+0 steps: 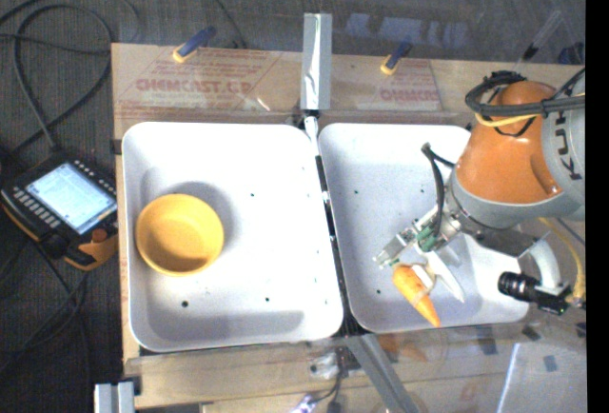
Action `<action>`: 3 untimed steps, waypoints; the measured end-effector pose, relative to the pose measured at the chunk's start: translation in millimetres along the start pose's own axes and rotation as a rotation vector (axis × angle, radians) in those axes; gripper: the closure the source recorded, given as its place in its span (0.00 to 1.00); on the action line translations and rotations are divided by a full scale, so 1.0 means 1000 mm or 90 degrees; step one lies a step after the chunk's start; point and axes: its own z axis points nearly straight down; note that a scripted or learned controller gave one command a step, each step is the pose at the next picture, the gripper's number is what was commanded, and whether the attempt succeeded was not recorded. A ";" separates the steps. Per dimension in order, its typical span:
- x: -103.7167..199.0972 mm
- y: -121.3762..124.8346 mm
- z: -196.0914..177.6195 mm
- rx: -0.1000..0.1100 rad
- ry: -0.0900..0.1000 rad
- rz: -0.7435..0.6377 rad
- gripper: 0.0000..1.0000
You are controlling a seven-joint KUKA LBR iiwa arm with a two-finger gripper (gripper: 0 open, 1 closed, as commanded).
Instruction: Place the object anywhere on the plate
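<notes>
On the board behind the bins I can read red printed writing, something like "CHEMCAST" [195, 85], on the left part; a similar red label on the right part [411, 95] is too faint for me to read. On the arm's grey body at the right edge I see part of large dark letters [559, 147], but they are cut off.

The gripper [425, 261] is low in the right bin [381, 154], near its front edge. The orange carrot [416, 291] lies just at the fingertips, with its thick end toward the gripper and its point toward the front wall of the bin. One pale finger [447, 280] runs along the carrot's right side and seems to touch it. I cannot tell if the fingers are spread or pressed together, and I cannot tell if the carrot is really between them.

The yellow plate [180, 233], which looks rather like a shallow bowl, sits in the left bin [238, 154], close to its left wall and well apart from the carrot. The two bins touch along the middle divider [326, 211].

The back half of the right bin is bare white floor, and so is the right half of the left bin. The carrot's tip is very near the front rim. Outside the bench, on the left, lies a pendant with a lit screen [65, 202] and black cables [38, 49].
</notes>
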 end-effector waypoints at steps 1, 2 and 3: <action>0.039 0.022 -0.115 0.001 -0.003 0.139 1.00; 0.089 0.085 -0.140 0.002 -0.002 0.187 1.00; 0.176 0.094 -0.119 0.002 -0.002 0.116 1.00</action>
